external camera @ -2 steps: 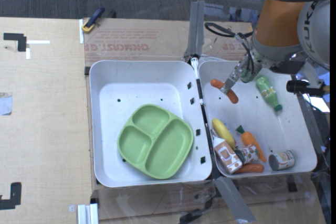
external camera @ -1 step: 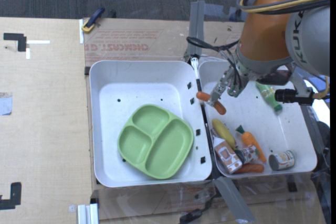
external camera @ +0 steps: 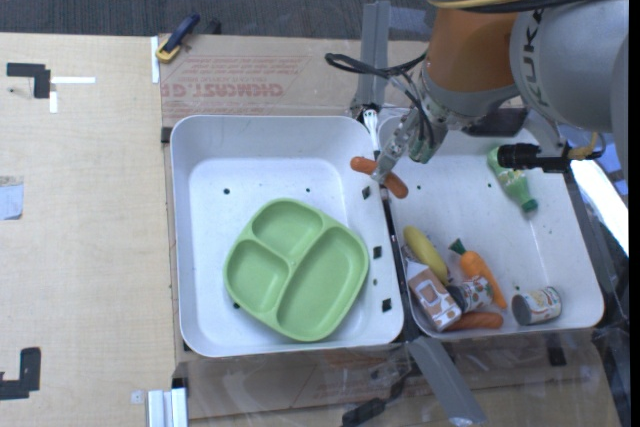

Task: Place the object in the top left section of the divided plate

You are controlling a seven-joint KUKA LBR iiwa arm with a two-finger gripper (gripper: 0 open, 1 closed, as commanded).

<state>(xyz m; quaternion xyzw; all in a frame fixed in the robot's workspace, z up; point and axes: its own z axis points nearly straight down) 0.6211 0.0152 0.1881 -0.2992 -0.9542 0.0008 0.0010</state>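
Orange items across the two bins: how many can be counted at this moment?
3. One small orange piece at the gripper by the divider; a carrot and an orange-red piece in the right bin's near pile, where others may be hidden.

The end effector [external camera: 385, 160] hangs over the shared rim of the two bins, an orange carrot [external camera: 380, 174] between its fingers. The green divided plate [external camera: 296, 268] lies below-left of it in the left bin [external camera: 200, 245]; toys cluster below-right.
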